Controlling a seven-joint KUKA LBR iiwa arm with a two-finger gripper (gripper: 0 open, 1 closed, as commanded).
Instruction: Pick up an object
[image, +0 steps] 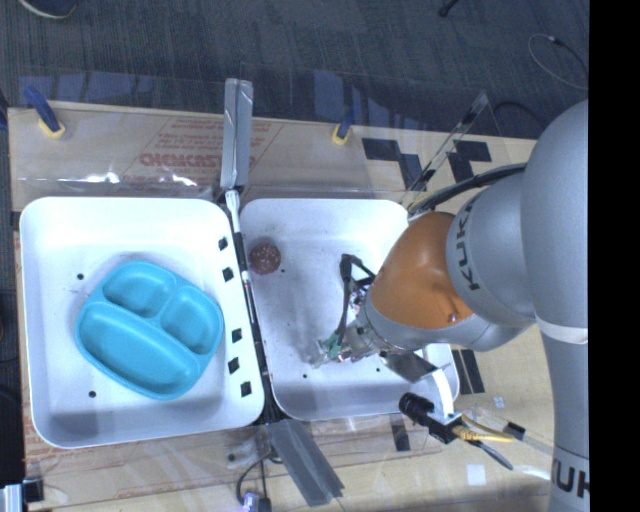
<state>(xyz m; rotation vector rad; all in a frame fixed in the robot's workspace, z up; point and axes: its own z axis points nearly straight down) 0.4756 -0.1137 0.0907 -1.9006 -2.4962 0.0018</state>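
A small brown round object (264, 258) lies in the right bin (300, 385), near its far left corner. A blue divided plate (150, 326) rests flat in the left bin (50, 230). My arm reaches in from the right, and its orange band and grey wrist cover the right half of the right bin. The gripper (337, 347) hangs low over the middle of that bin's floor, well to the near right of the brown object. Something small and greenish shows at its tip, too blurred to name.
A raised divider (243, 300) with black marks separates the two bins. A grey metal bar (237, 130) stands at the far side between them. The left half of the right bin's floor is bare white with faint specks.
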